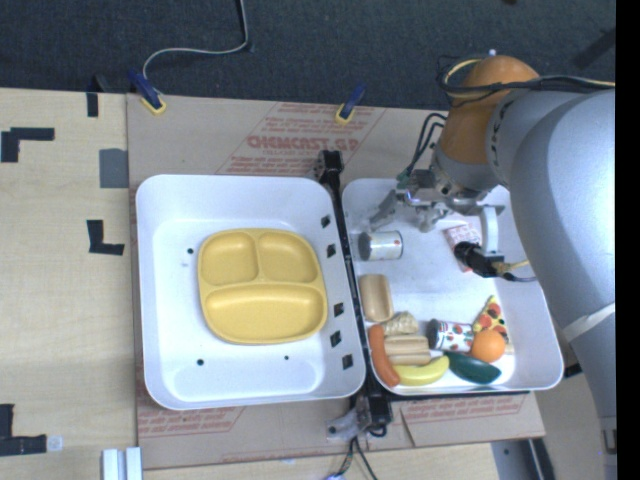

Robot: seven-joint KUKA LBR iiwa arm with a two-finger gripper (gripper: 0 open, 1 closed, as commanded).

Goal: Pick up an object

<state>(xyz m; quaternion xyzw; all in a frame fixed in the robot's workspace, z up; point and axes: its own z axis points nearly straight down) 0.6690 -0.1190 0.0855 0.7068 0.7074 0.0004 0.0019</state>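
At the near edge of the right bin [530, 313], toy food is heaped: a banana [420, 372], a carrot [381, 354], an orange [489, 346], a pizza slice [489, 317] and a green vegetable [474, 370]. A bread-shaped piece [375, 296] is seen just beyond. Farther in, a small metal can [381, 244] lies on its side, just beside the gripper [405, 211], toward the near left of it. Nothing is seen between its fingers; their spread cannot be told. A yellow divided plate [263, 285] is held in the left bin [160, 268].
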